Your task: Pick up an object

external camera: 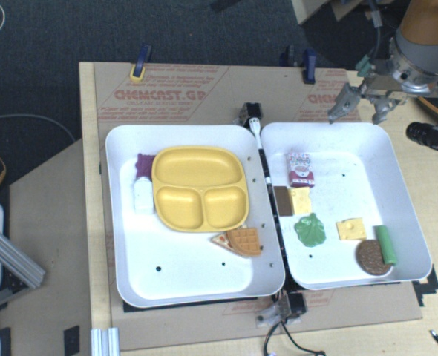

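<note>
My gripper (363, 110) hangs open above the far edge of the right bin (408, 199), its two fingers spread with nothing between them. Below it in that bin lie a red and white packet (301, 169), a brown bar (282, 200), a yellow cheese slice (301, 200), a green leafy piece (310, 231), a second yellow square (351, 229), a brown round patty (372, 258) and a green stick (385, 245). All of these rest well in front of the gripper.
The left bin (122, 236) holds a yellow divided plate (200, 188), a purple item (144, 165), a white bottle (142, 196) and a waffle piece (240, 242). Clamps (138, 66) sit on the bench's far edge.
</note>
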You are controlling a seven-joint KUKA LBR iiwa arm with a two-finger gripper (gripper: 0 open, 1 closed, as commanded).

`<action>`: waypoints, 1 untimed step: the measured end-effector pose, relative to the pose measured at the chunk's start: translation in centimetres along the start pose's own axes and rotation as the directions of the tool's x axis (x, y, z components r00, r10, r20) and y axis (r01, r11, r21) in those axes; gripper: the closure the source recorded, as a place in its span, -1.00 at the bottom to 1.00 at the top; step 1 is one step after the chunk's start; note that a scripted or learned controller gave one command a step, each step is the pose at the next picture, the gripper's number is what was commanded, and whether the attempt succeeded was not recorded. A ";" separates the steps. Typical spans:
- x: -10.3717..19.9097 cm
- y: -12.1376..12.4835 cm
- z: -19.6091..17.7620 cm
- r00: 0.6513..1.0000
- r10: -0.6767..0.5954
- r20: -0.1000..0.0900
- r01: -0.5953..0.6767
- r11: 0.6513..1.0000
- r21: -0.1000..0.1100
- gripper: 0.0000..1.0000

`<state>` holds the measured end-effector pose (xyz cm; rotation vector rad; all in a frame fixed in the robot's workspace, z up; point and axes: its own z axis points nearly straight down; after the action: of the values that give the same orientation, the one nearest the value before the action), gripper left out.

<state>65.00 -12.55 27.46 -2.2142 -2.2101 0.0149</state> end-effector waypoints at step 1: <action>0.0 0.2 -0.8 1.000 -0.002 0.002 0.002 1.000 -0.013 -1.00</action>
<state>65.19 -12.55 28.27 -2.2199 -2.2197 0.0021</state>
